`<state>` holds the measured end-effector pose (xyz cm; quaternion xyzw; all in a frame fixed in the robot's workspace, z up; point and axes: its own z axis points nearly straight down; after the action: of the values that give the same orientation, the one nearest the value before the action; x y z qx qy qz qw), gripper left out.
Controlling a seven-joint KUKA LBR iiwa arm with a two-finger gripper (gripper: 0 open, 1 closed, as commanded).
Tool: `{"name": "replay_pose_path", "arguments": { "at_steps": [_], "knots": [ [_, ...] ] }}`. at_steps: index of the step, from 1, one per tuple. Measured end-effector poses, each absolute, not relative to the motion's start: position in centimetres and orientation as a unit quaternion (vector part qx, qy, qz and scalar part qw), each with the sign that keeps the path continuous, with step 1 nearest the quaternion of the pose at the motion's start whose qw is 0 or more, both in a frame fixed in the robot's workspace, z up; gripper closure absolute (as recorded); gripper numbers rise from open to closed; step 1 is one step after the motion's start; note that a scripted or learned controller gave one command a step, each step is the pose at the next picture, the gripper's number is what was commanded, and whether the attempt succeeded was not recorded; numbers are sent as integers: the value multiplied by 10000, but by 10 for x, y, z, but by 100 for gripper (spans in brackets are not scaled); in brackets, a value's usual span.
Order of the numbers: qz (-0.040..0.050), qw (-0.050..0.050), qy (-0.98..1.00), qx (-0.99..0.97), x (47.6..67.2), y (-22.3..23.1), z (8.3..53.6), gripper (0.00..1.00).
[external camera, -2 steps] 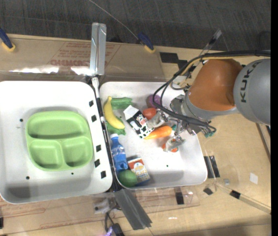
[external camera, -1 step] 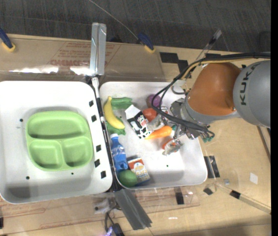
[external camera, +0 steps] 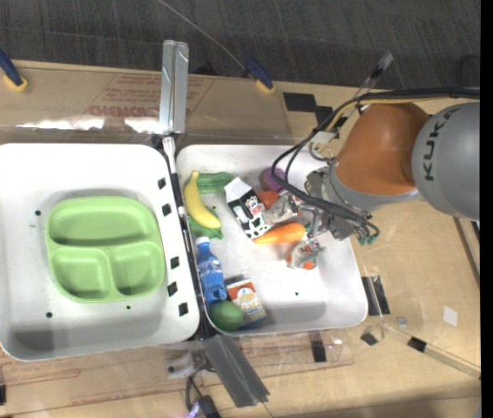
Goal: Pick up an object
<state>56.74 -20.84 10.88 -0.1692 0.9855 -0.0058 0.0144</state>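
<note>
The grey arm point(external camera: 442, 159) with its orange band point(external camera: 384, 151) is reaching in from the right and hanging over the right side of the right bin point(external camera: 342, 299). Its gripper point(external camera: 309, 233) is pointing down among the objects there, just above a small orange-and-white item point(external camera: 304, 255) lying on the bin floor. Whether the gripper is clamping anything cannot be told from this angle, since the wrist and cables are covering much of it.

The right bin is carrying a cluster of objects. A yellow banana point(external camera: 199, 203) is lying along the left wall, with a green vegetable-shaped piece point(external camera: 216, 181) at its far end. Beside them, a black-and-white patterned block point(external camera: 251, 212) is sitting next to an orange carrot point(external camera: 279, 233), which is lying just left of the gripper. A purple item point(external camera: 273, 179) is peeking out beneath the arm at the far side. Toward the near left corner, a blue bottle point(external camera: 209, 273) is lying beside a small carton point(external camera: 248, 300), and a round green fruit point(external camera: 226, 314) is resting against the near wall.

The left bin point(external camera: 11, 303) is holding a light green divided tray point(external camera: 104, 249) with three compartments. Both bins are sitting side by side on the cardboard-covered counter point(external camera: 421, 381), with blue clamps point(external camera: 9, 68) at the far edge.
</note>
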Motion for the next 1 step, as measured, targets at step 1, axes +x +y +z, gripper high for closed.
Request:
{"name": "replay_pose_path", "arguments": {
  "at_steps": [1],
  "knots": [
    [-8, 22, 9872, -1594, 531, -190, 94, 0]
  ]
}}
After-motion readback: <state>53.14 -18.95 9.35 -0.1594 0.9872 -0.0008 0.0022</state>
